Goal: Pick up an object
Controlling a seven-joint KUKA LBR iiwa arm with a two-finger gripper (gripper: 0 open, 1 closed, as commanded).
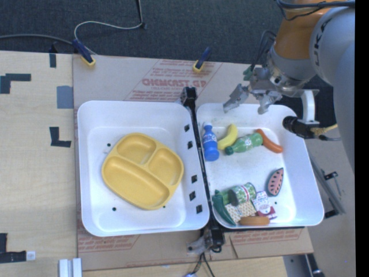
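The gripper [251, 101] hangs open and holds nothing, over the far edge of the right bin [300, 172]. Just near of it lie a banana [228, 136], a blue bottle [210, 143], a green bottle [244, 143] and a carrot [271, 141]. The left bin [92, 172] holds a yellow tray [142, 169].

Bright, even overhead light. White bins [86, 172] slightly overexposed, soft glare along rims. Shadows faint and short under the yellow tray [143, 170]. My orange band [300, 25] softly blurred; resolution low overall.
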